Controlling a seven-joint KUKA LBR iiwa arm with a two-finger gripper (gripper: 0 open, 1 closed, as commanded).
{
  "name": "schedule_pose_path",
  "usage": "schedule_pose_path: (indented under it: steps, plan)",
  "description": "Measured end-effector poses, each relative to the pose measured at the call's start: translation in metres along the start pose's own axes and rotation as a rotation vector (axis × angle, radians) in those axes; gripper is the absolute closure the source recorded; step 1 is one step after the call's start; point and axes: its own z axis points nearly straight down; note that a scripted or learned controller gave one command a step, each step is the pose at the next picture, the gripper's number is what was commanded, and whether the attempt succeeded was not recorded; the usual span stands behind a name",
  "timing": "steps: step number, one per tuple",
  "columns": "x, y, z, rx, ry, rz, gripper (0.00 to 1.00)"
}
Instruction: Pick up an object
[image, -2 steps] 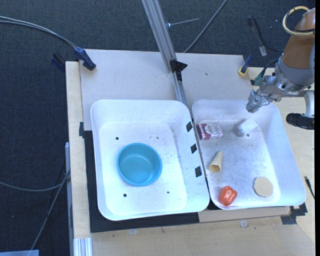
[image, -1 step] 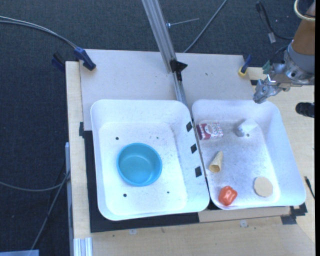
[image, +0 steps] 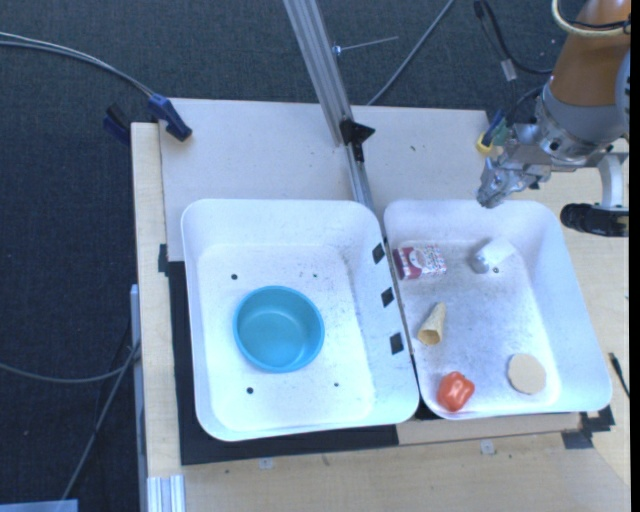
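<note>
The right bin (image: 560, 262) holds a red-and-white carton (image: 419, 262), a small white-grey object (image: 488, 257), a tan cone (image: 431, 323), a red pepper-like piece (image: 455, 391) and a round tan disc (image: 527, 374). A blue bowl (image: 279, 328) sits in the left bin (image: 215, 240). My gripper (image: 492, 195) hangs over the back rim of the right bin, above and behind the white-grey object, with nothing seen between its fingers.
A slanted metal pole (image: 330, 80) runs from the top down to the gap between the bins. A blue clamp (image: 170, 115) grips the bench's back left corner. Cables trail over the dark floor at left and top.
</note>
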Motion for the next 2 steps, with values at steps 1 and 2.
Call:
schedule_pose_path:
  steps: [1, 2]
  plan:
    - [0.064, 0.000, -0.006, 0.004, 0.000, 0.000, 1.00]
    - [0.116, 0.006, -0.004, 0.001, -0.003, 0.001, 1.00]
